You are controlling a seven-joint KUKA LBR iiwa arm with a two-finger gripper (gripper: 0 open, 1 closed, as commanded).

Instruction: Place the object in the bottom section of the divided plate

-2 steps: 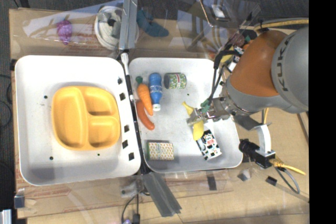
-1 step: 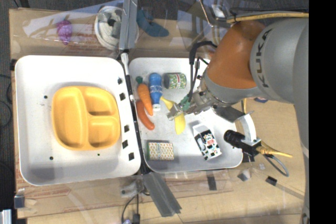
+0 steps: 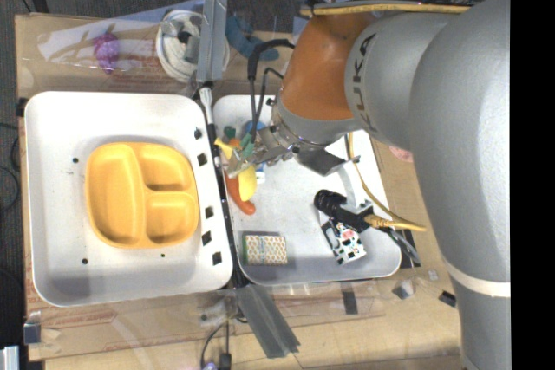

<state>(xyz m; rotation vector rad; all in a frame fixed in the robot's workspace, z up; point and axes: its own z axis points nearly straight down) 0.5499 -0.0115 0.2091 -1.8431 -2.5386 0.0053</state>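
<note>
Overhead, a slanted camera looks down on two shallow white bins set side by side. The left bin [image 3: 52, 186] holds a yellow divided plate [image 3: 113, 186], with one long section and two smaller ones, all bare. The right bin [image 3: 295, 260] holds a jumble of small things: a yellow and orange cluster of toy food [image 3: 244, 185] near its left wall, a small patterned square block [image 3: 264, 249] toward its front edge, and a black-and-white gadget [image 3: 345, 234] further right.

A large grey arm [image 3: 442, 126] with an orange band [image 3: 316, 74] reaches in from the right and bends down over the right bin. Its gripper [image 3: 251, 153] sits low at the toy food cluster, close to the wall between the bins. The wrist hides the working end, so whether it is wide, narrow, or closed around a piece cannot be told; it may be touching the yellow piece, but that is uncertain.

As for progress, the task looks barely begun. Nothing lies in the plate, and the likely object rests in the right bin. What remains, by this judgement, is a secure grasp, a lift, a carry across the dividing wall, and a release over the plate's bottom section.
</note>
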